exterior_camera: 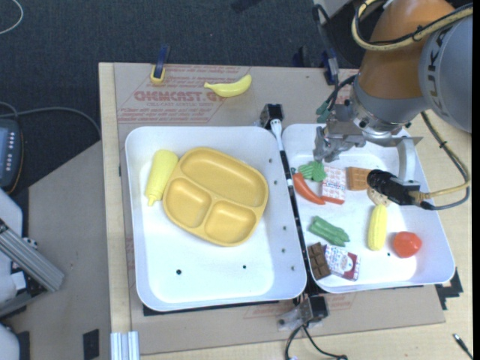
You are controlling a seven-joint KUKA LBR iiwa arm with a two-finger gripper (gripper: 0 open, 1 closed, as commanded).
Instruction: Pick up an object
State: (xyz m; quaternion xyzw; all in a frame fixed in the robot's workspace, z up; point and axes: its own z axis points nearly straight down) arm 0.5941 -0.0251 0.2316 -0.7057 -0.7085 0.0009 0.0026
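My gripper (325, 154) hangs over the back left part of the right bin (439, 265). Just below its tip lies a green leafy toy (313, 172), beside an orange-red pepper (307, 190) and a white and red packet (334, 183). A brown cracker (358, 178) lies to the right of them. Nearer the front of the bin lie a yellow corn cob (377, 227), a red tomato (406, 244), a green pod (328, 231), a chocolate bar (317, 259) and another red and white packet (343, 263). Nothing shows in the gripper's grasp.
The left bin (150, 276) holds a yellow divided plate (216, 195) and a yellow bottle (159, 175) at its left. A yellow banana (230, 87) lies on the cardboard behind the bins. A black clip (271, 114) sits at the bins' shared back corner.
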